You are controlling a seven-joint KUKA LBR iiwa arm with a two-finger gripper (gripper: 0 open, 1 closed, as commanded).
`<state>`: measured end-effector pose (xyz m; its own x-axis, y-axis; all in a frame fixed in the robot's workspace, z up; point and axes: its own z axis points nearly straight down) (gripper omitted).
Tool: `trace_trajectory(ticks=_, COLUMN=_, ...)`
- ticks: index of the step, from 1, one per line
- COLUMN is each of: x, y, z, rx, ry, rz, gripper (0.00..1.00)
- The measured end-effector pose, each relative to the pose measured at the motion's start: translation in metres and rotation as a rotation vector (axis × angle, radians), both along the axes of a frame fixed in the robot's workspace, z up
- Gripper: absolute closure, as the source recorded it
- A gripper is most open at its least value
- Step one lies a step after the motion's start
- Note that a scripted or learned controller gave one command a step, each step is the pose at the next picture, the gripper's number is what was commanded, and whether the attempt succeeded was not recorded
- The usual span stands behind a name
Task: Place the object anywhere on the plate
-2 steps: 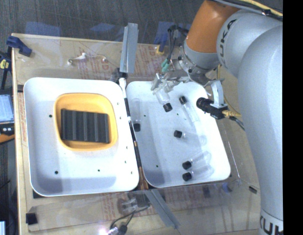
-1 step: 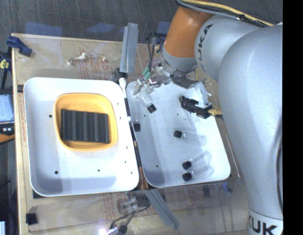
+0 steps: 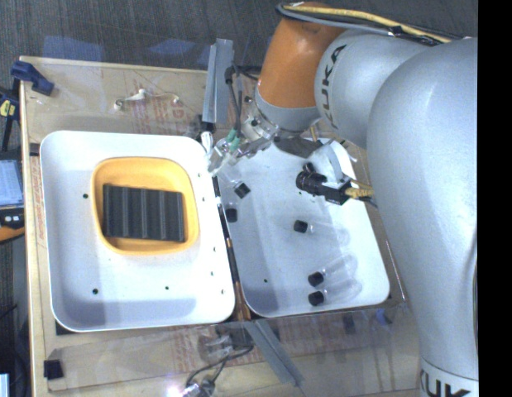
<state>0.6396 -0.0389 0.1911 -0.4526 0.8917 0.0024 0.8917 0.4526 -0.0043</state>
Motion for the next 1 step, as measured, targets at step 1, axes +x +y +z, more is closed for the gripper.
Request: trace_trajectory(ticks=1, x=0.0001, y=-0.0003, z=0.0001, rx=0.000, ry=0.000, rz=0.000, gripper=0.00)
